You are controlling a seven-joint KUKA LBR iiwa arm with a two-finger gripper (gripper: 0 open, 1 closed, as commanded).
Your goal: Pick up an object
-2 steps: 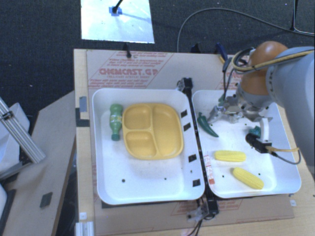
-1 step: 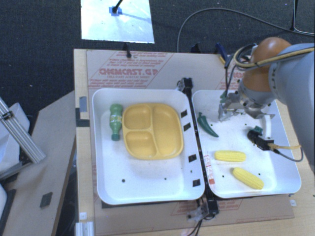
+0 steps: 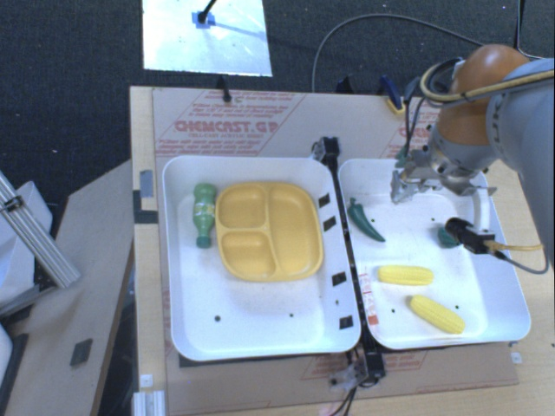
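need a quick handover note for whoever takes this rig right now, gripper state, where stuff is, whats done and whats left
Gripper: over the far left part of the right bin, nothing seen between its fingers; open or shut cannot be told from this angle.
Right bin: green pepper near the left wall, two corn cobs toward the near side, and a dark teal item partly hidden by the arm's fittings.
Left bin: yellow divided tray with a green bottle lying beside it.
Done: nothing lifted yet.
Left: descend, grasp one object, likely the pepper as the nearest, and lift it.
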